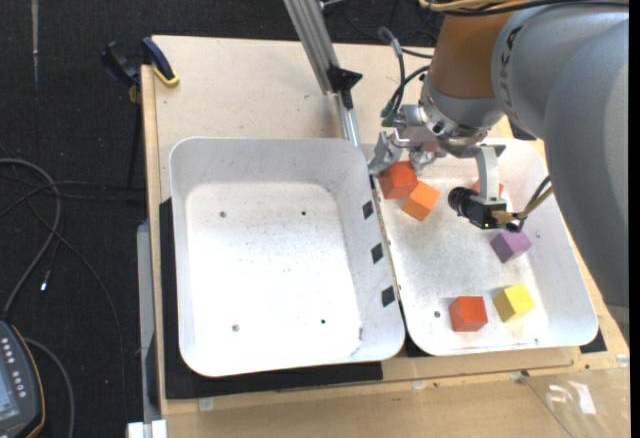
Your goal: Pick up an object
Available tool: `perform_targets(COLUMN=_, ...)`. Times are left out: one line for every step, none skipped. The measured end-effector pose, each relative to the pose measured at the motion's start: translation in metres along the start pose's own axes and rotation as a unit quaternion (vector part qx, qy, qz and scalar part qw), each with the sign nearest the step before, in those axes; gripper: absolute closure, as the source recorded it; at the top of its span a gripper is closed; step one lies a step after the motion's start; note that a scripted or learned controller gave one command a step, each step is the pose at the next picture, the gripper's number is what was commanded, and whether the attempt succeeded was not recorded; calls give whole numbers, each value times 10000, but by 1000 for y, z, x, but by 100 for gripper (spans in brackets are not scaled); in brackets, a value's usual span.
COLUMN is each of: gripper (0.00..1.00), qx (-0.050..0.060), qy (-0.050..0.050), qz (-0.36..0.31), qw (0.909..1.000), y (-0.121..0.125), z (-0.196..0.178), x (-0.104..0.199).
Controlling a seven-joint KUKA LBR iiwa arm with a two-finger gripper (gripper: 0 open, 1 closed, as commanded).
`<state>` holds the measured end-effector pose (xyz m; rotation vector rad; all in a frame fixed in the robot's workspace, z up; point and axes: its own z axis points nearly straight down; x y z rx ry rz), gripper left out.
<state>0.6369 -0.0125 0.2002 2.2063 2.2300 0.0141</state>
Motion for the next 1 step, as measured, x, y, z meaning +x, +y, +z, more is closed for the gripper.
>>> perform_targets(gripper=100, qx=77, qy=-1, qz=11, qw=10000, y=-60, z=5, x=59)
